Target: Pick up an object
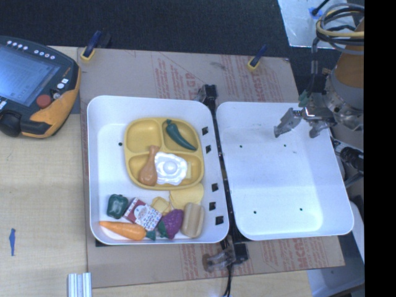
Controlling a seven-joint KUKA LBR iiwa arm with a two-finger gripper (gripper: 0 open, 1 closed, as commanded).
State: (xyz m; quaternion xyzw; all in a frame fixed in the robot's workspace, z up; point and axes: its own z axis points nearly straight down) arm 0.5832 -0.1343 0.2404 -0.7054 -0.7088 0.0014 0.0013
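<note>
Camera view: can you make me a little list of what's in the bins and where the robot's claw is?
left bin: toy food
yellow tray: green pepper, drumstick, fried egg
below the tray: carrot, grapes
gripper: over the right bin, open, holding nothing

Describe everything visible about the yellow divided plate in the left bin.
The yellow divided plastic plate lies flat in the upper half of the left white bin. It has rounded corners and raised ridges splitting it into compartments. A green toy pepper lies in the top-right compartment; a tan toy drumstick and a white fried egg rest lower down. The top-left compartment looks bare.
</note>
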